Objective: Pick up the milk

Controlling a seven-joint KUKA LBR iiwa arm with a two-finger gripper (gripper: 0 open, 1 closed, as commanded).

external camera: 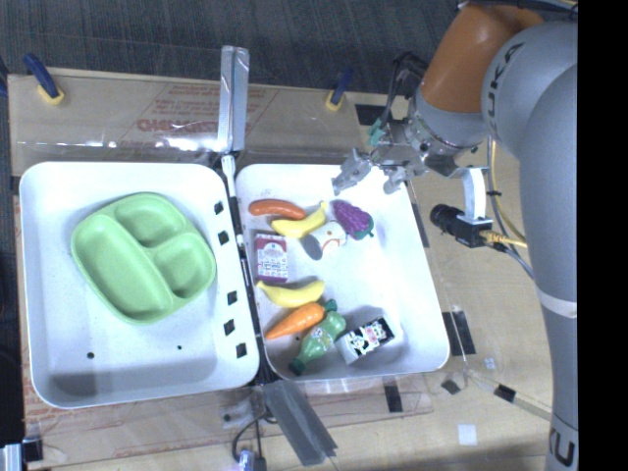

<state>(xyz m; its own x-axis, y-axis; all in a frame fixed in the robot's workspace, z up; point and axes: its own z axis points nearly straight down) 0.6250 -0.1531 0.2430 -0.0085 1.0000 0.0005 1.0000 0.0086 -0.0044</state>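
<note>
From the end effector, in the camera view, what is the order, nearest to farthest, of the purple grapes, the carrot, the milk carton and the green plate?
1. Purple grapes, in the right bin just below the end effector.
2. Carrot and milk carton, both near the right bin's front; too close to call.
3. Green plate, in the left bin.

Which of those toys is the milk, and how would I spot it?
Look in the right-hand white bin, at its near edge. The milk is the small carton lying there beside a green bottle and a carrot. It alone is boxy, with black cow patches on white.
</note>
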